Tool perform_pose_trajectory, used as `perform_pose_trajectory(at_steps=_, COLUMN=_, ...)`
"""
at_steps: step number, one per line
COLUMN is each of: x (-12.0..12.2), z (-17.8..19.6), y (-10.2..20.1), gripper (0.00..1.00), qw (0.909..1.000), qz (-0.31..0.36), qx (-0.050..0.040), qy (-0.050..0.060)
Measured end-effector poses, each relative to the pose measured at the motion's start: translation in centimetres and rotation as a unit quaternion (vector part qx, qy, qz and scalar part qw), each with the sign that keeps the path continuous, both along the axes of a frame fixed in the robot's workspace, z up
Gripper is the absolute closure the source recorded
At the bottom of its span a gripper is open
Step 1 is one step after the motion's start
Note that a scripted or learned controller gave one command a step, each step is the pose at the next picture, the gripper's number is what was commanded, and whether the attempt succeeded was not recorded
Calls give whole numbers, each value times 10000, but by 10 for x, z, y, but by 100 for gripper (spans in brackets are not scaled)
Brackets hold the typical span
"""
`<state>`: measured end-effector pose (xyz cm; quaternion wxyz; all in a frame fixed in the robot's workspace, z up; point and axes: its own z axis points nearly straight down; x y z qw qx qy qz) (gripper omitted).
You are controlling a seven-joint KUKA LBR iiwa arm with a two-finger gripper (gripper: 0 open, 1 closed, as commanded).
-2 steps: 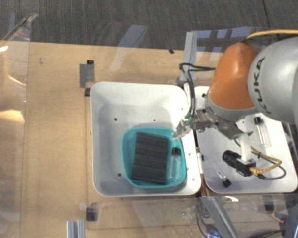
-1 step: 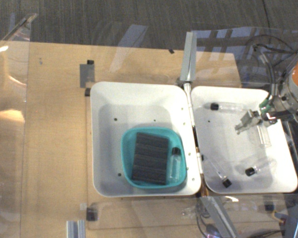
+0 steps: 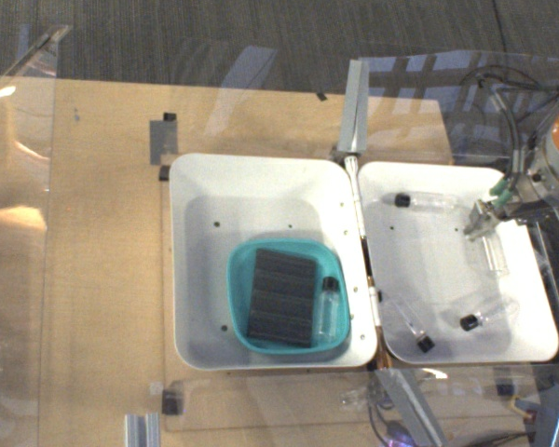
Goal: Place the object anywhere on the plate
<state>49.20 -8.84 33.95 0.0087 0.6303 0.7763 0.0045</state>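
A teal plate (image 3: pixel 238 277) sits in the left bin (image 3: pixel 191 250), holding a dark ridged block (image 3: pixel 281 297) and 1 clear vial (image 3: pixel 328 307). At the frame's right, the gripper (image 3: pixel 480 223) hovers over the right bin (image 3: pixel 540 333) near 3 more vials; its grip cannot be told.

- The counter (image 3: pixel 93 277) looks like pale wood with a smooth, faintly shiny finish
- Both bins, left (image 3: pixel 191 250) and right (image 3: pixel 531 333), look like smooth white plastic with a soft sheen
- The plate (image 3: pixel 238 277) is glossy teal plastic
- The dark block (image 3: pixel 281 296) on it is matt and ribbed
- The vials (image 3: pixel 328 307) are clear, glassy, with black caps
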Motion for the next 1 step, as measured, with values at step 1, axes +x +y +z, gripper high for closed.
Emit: perform_pose_trajectory(at_steps=1, x=-4, z=-155, y=15, gripper=100, qw=9990, qz=441, qx=16, qy=79)
